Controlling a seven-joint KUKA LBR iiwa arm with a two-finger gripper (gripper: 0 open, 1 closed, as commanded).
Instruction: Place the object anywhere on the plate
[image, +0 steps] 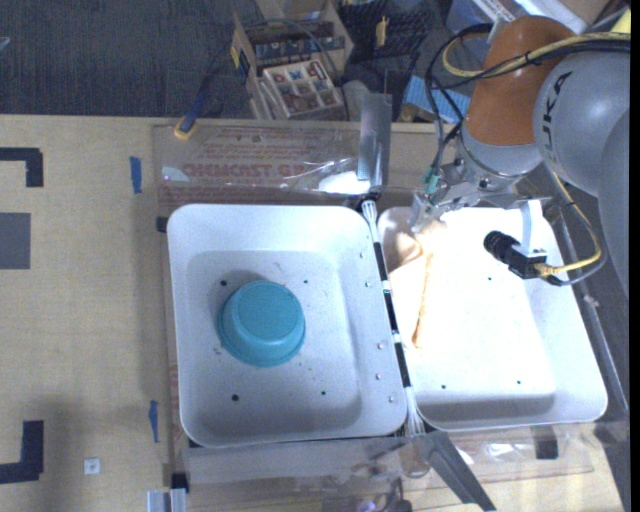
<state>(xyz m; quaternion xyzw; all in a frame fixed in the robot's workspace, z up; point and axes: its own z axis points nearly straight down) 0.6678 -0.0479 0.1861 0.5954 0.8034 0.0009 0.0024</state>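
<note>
A blue round plate (262, 322) sits in the left white bin (190, 250), left of its middle. In the right bin (560, 390), glare washes out most of the floor. A tan object (420, 300) lies near that bin's left wall: a thin orange-tan strip running down from a rounder pale end at the top left corner. My gripper (432, 207) hangs over that top left corner, just above the object's upper end. I cannot see whether it touches the object.
A ridge (390, 310) divides the two bins. A black cable plug (510, 252) dangles from the arm over the right bin. A clear plastic sheet (270, 170) and a metal piece (374, 140) lie behind the left bin.
</note>
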